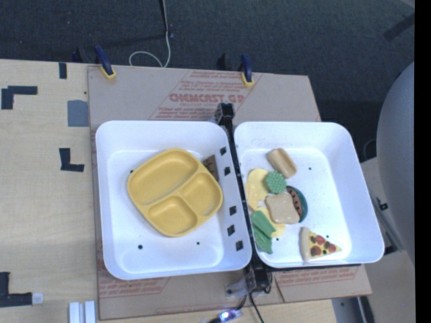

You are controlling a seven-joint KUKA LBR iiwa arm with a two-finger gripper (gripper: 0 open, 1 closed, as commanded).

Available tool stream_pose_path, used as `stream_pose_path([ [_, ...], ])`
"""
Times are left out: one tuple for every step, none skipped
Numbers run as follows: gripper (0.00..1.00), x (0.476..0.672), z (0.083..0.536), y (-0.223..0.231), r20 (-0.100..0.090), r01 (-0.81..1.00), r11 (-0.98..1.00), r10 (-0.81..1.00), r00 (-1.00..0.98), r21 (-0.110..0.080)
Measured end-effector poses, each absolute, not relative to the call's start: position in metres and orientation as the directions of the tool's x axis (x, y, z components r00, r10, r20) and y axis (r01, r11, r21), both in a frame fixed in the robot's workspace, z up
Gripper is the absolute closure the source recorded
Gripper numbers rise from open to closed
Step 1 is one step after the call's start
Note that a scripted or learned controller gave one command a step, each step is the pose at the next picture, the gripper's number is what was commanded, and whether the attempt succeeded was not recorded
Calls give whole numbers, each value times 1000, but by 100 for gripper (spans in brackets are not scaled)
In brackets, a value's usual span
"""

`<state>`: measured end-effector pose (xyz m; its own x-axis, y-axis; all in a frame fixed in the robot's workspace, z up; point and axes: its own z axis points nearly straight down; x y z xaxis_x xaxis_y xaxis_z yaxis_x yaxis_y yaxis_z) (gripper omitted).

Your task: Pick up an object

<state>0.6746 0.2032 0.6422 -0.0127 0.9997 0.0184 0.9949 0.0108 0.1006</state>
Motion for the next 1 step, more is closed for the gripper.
stream_pose_path([
  [100,677,652,204,24,992,11,1000,-14,125],
])
